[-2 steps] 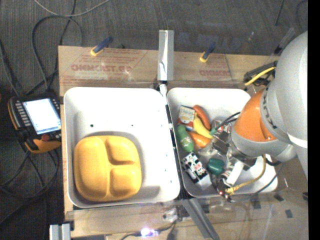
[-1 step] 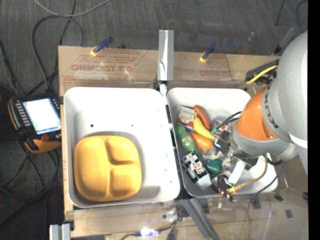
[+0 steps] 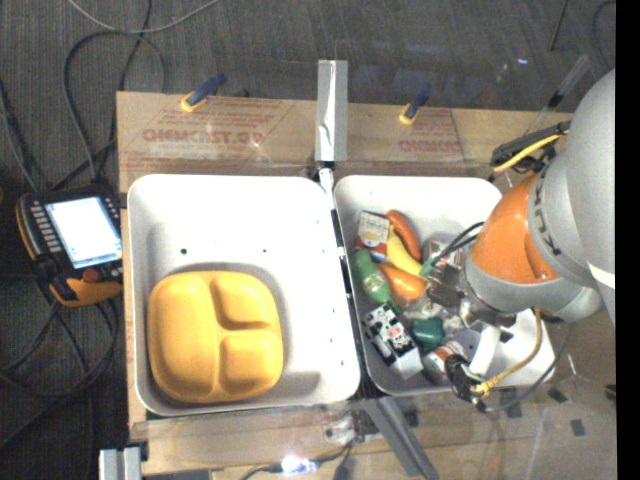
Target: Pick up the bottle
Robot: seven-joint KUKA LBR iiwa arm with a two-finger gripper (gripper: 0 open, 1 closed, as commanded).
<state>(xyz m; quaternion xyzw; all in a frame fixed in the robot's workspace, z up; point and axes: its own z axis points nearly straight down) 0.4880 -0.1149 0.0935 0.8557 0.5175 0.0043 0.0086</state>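
A small green bottle (image 3: 371,276) lies in the right bin (image 3: 470,190), close to its left wall. Touching it on the right are an orange carrot-shaped toy (image 3: 401,281) and a yellow banana-shaped toy (image 3: 399,255). My gripper (image 3: 438,294) is down in the middle of the pile, to the right of the bottle and apart from it. It sits beside a teal object (image 3: 428,331). The dark gripper body and cables hide what lies beneath it.
A small printed carton (image 3: 373,229) stands behind the bottle. A black-and-white box (image 3: 391,334) lies at the bin's front. The left bin (image 3: 170,198) holds a yellow divided tray (image 3: 215,334). A handheld pendant (image 3: 75,236) sits off the bench's left.
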